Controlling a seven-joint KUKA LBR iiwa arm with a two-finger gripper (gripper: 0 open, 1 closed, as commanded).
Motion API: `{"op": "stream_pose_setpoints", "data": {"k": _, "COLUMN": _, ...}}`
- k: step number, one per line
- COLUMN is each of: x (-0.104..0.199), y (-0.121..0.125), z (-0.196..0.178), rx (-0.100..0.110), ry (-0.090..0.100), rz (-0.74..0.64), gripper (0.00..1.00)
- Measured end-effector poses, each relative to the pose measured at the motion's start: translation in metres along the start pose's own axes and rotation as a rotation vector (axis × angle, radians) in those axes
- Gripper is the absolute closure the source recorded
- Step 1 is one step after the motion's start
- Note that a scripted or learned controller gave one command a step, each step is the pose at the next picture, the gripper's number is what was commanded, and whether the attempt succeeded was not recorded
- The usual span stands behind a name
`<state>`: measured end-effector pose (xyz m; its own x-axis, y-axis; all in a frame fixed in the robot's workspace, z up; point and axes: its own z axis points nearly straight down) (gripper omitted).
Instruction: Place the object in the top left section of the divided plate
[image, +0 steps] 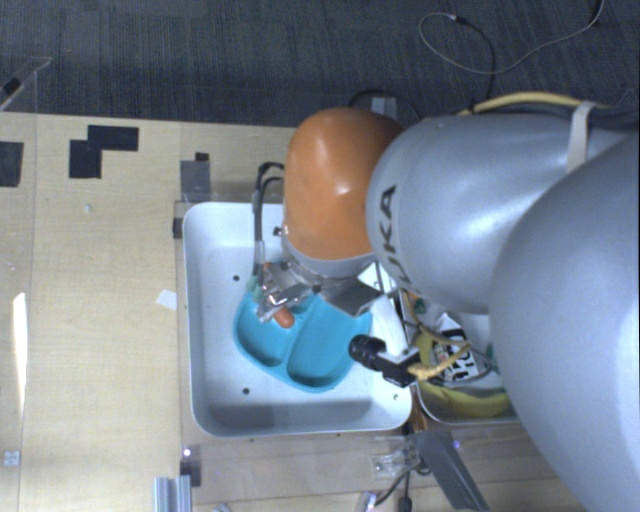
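You see a bright blue divided plate (300, 350) in a white bin (205, 330), a small orange object (285, 319) over it, a grey arm (500, 230) with an orange band (335, 185), and black shapes (100, 148) on the tan bench (90, 350).

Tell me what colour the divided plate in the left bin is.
The divided plate is light blue, as the camera view shows it under the arm.

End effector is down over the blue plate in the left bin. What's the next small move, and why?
Probably release and lift straight up. The end effector sits low over the upper left part of the blue divided plate, with a small orange object at its tip. Whether the object is gripped or already resting is unclear, so rise slowly and check.
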<state>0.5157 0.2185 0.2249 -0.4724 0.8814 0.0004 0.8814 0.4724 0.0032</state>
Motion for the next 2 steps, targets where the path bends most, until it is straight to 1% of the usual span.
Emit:
{"op": "stream_pose_setpoints", "data": {"k": 1, "x": -0.087, "y": -0.08, "z": 0.041, "rx": 0.002, "ry": -0.001, "rz": 0.194, "gripper": 1.0}}
{"op": "stream_pose_setpoints", "data": {"k": 2, "x": -0.046, "y": 0.02, "z": 0.025, "rx": 0.001, "ry": 0.0, "rz": 0.031, "gripper": 1.0}}
